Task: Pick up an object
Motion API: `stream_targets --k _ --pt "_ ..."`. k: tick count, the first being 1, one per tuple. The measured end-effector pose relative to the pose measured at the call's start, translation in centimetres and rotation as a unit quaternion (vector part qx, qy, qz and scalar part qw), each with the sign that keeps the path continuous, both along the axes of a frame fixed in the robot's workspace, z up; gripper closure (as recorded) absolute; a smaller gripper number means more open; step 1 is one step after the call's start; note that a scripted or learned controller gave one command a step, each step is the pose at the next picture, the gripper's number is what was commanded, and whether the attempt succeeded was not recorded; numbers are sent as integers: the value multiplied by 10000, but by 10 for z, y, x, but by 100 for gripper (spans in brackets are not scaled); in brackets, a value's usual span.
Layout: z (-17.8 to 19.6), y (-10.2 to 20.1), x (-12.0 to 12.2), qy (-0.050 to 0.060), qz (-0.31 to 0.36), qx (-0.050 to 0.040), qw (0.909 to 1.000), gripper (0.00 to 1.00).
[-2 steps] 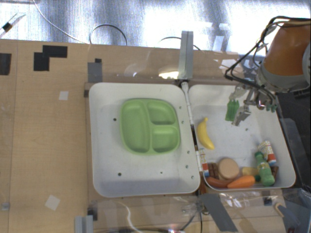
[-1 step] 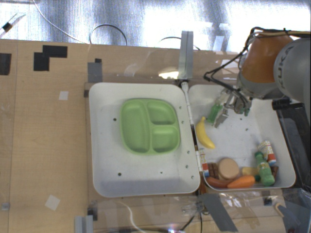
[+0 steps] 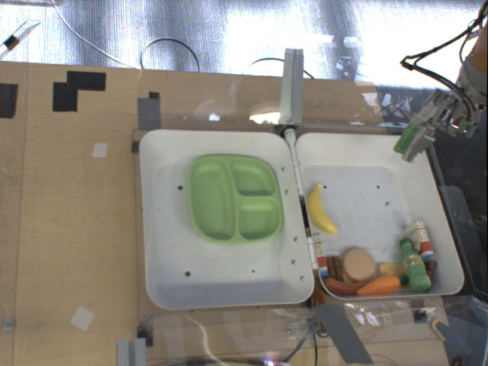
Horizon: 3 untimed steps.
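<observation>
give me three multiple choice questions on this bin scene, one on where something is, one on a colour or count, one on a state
1. Where does the banana lie?
A. on the green tray
B. in the right bin, by the divider
C. on the bench outside the bins

2. How many compartments does the green tray in the left bin have?
A. three
B. one
C. six

3. Where is the gripper?
A. pressed on the carrot
B. inside the left bin
C. raised at the right bin's far right corner, with no toy between its fingers

Answers: 1 B, the banana rests on the white floor beside the middle wall. 2 A, one long section and two smaller ones show. 3 C, it hangs over the rim, away from the carrot and the other toys.
</observation>
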State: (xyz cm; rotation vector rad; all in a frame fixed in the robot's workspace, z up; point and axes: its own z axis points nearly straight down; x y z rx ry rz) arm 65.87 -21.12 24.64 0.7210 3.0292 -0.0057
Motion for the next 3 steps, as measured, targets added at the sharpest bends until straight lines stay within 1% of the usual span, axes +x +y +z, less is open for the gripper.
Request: stream_targets --k 1,2,3 --pt "-156 5 -4 64 10 30 10000 0" --pt "-160 52 -3 89 -1571 74 9875 0" --pt "-159 119 2 125 -2203 48 9753 0"
